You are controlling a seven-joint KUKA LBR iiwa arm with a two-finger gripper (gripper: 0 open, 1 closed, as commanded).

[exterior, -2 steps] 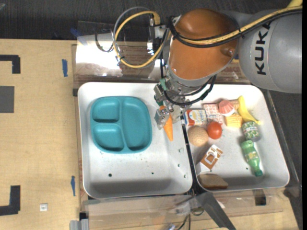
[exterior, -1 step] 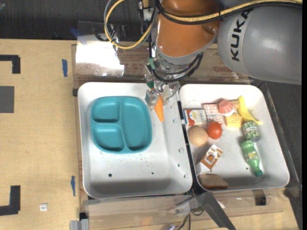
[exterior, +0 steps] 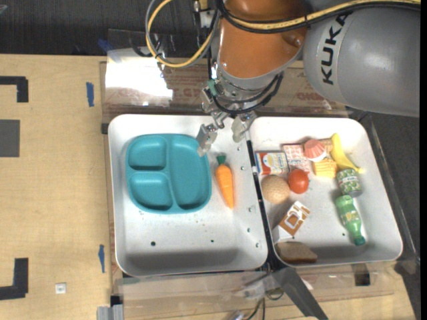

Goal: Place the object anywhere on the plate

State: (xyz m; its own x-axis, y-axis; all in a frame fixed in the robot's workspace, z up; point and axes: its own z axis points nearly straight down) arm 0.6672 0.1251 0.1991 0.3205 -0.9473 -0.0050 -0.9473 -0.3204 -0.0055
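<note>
A teal divided plate (exterior: 167,173) lies in the left bin (exterior: 180,252). An orange toy carrot (exterior: 226,185) with a green top lies on the bin floor just right of the plate, touching or nearly touching its edge. My gripper (exterior: 223,134) hangs above the far edge of the left bin, up and slightly back from the carrot's green top. Its two fingers (exterior: 206,137) are spread apart with nothing between them.
The right bin (exterior: 383,242) holds several toy foods: a banana (exterior: 341,153), a tomato (exterior: 299,181), an egg-like ball (exterior: 274,189), a green bottle (exterior: 351,219), small cartons and a brown piece (exterior: 296,251) at the front. The divider between the bins runs just right of the carrot.
</note>
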